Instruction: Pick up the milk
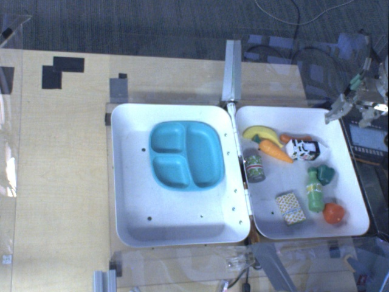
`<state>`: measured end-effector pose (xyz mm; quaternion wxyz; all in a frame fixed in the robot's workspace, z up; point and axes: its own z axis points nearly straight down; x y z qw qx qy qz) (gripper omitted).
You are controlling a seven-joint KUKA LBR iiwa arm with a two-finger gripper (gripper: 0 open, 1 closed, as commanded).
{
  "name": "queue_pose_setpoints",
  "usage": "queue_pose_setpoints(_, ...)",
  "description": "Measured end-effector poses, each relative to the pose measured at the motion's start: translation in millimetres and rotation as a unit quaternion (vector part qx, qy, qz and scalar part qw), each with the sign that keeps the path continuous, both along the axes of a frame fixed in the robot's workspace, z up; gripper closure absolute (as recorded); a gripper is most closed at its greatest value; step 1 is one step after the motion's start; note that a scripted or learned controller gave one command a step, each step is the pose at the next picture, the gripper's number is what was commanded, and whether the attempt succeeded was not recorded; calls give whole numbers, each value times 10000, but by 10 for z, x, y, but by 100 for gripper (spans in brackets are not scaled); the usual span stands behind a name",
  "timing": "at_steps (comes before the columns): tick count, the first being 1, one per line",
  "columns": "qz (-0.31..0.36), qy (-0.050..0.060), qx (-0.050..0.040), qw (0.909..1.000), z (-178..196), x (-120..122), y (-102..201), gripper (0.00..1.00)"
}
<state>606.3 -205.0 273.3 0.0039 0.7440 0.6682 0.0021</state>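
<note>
The milk [302,149] is a small white carton with black cow patches. It lies on its side in the upper middle of the right bin [346,163], touching the carrot [275,152]. My gripper [351,115] hangs over the bin's far right corner, up and to the right of the milk and well apart from it. Its two fingers stand open with nothing between them.
A banana [261,133] lies next to the carrot. Lower in the right bin are a can [254,168], a green bottle [314,190], a teal object [326,174], a patterned box [290,207] and a red tomato [333,213]. The left bin [130,181] holds a blue divided plate [186,154].
</note>
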Motion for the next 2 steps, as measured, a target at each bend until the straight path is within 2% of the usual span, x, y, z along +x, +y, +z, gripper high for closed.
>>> queue_pose_setpoints(1, 347, 3, 5, 9994, -1456, 182, 184, 0)
queue_pose_setpoints(2, 420, -214, -110, 9988, -1651, 25, 318, 0)
